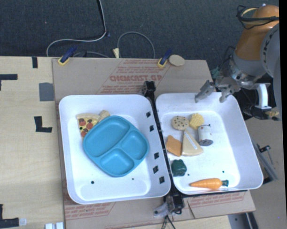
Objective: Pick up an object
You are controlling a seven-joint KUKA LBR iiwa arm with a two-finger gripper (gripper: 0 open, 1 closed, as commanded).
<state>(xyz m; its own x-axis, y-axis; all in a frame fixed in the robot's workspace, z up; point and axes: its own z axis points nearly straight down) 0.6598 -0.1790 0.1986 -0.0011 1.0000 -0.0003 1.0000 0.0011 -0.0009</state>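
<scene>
Gripper: the gripper (pixel 213 91) hangs over the far edge of the right bin (pixel 239 164), near its far right corner, with its two fingers spread apart and nothing between them.
Arm: the grey arm (pixel 256 42) with its orange band comes in from the right side.
Cookie: a round cookie (pixel 179 122) with dark dots lies in the far half of the right bin.
Yellow piece: a small yellow piece (pixel 196 119) sits just beside the cookie.
Can: a little grey can (pixel 205 134) lies on its side next to the yellow piece.
Wedges: an orange wedge (pixel 173 146) and a pale wedge (pixel 190 145) lie side by side near the middle of the right bin (they look like they touch).
Green thing: a dark green lump (pixel 178 167) sits by the left edge of the right bin.
Carrot: a carrot (pixel 208 183) lies along the near edge of the right bin.
Blue plate: a blue plate (pixel 116 145) with three parts lies in the middle of the left bin (pixel 73 184).
Pizza: a pizza slice (pixel 86 122) sits by the far left corner of the left bin, partly under the plate.
</scene>
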